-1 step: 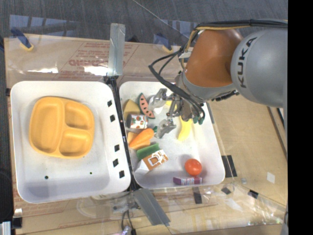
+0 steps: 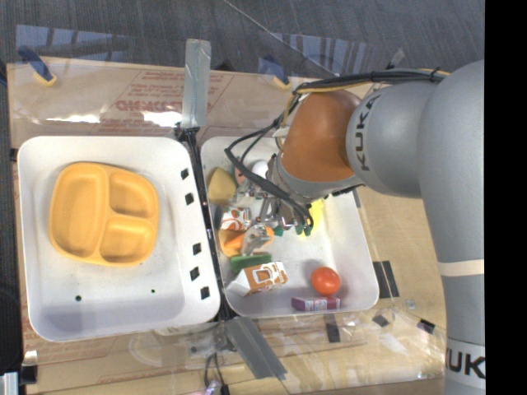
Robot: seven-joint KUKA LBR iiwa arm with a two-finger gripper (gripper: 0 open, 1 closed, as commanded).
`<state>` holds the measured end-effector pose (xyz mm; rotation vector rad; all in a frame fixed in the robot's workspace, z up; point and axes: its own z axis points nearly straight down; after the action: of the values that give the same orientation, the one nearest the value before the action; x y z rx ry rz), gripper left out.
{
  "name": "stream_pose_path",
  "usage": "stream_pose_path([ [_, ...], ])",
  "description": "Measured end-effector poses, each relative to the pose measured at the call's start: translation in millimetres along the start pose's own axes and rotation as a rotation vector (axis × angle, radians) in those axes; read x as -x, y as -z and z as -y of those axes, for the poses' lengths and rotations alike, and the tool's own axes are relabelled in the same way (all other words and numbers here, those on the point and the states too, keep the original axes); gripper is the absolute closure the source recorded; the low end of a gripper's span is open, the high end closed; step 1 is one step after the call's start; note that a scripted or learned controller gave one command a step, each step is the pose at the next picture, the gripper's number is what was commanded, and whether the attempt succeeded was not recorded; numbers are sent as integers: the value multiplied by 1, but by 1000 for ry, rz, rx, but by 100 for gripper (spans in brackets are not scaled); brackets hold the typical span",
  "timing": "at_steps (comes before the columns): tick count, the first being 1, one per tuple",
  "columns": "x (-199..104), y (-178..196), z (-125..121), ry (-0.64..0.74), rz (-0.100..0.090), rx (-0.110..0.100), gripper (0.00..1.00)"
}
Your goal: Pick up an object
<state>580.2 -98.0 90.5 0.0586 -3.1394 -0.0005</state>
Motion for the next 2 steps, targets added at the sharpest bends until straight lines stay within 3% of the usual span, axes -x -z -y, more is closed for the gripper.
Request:
stream_pose_path([
  [1, -7, 1, -6, 55, -1, 1, 0],
  [2, -5, 12, -8, 63, 1, 0, 100],
])
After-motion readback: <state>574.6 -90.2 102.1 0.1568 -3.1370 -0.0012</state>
